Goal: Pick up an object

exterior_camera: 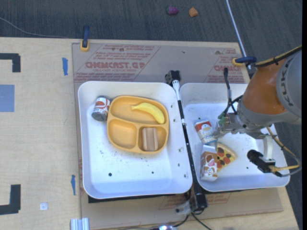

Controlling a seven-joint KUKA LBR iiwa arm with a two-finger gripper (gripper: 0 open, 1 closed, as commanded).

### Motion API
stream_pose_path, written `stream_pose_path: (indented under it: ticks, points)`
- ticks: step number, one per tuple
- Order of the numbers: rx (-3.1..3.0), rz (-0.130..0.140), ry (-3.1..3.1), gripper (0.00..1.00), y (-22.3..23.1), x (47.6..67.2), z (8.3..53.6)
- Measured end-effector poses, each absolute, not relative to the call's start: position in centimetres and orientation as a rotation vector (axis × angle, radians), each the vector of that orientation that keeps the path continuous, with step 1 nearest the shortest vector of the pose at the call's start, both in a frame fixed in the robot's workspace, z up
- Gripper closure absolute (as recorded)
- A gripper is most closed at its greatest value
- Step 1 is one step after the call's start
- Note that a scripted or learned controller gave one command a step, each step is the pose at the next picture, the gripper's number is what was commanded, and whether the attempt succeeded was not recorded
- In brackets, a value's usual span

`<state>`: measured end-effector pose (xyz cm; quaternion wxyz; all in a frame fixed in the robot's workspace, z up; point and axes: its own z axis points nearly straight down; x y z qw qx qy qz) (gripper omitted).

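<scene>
The worktop [38, 143] was seen to carry two white bins side by side, and the arm [268, 92] was reached in from the right over the right bin [240, 183]. In the left bin [129, 183] a yellow divided tray [117, 133] was set, with a banana [149, 111] and a brown block [149, 139] in its compartments and a small can [100, 109] just beside its left rim. The tool [221, 127] was held low over the middle of the right bin; how far it was opened could not be told, and nothing was seen to be gripped. The nearest candidate, a small red-and-white carton [204, 130], was found just to the tool's left, apparently touching it, its long axis running up and down the view. A pizza slice [224, 156] and a second carton [209, 166] were lying close below.
</scene>
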<state>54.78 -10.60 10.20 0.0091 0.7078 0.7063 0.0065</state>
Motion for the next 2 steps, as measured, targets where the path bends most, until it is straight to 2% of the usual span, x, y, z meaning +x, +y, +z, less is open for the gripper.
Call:
stream_pose_path:
  ticks: [1, 2]
  points:
    - [2.211, 0.019, 2.206, 0.00, -10.6, 54.8, 10.2]
    - [2.210, 0.014, 2.211, 0.00, -10.1, 49.4, 8.9]
